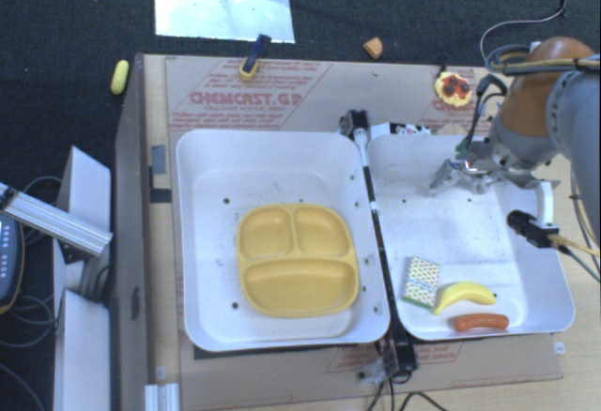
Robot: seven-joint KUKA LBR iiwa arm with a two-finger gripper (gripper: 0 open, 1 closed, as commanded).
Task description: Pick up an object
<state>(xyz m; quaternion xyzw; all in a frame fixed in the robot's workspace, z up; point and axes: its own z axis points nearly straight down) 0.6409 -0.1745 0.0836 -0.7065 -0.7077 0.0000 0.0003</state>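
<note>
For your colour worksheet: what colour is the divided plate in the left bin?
Yellow: the divided plate, camera view.

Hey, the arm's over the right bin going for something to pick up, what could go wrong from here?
1. The tool sits near the right bin's far end, while the banana, the sausage and the patterned packet lie at the near end; closing here would likely grab nothing.
2. Banana and sausage lie close together, so a grasp might nudge or catch both.
3. The sausage lies near the bin's wall, which may block a finger.
</note>
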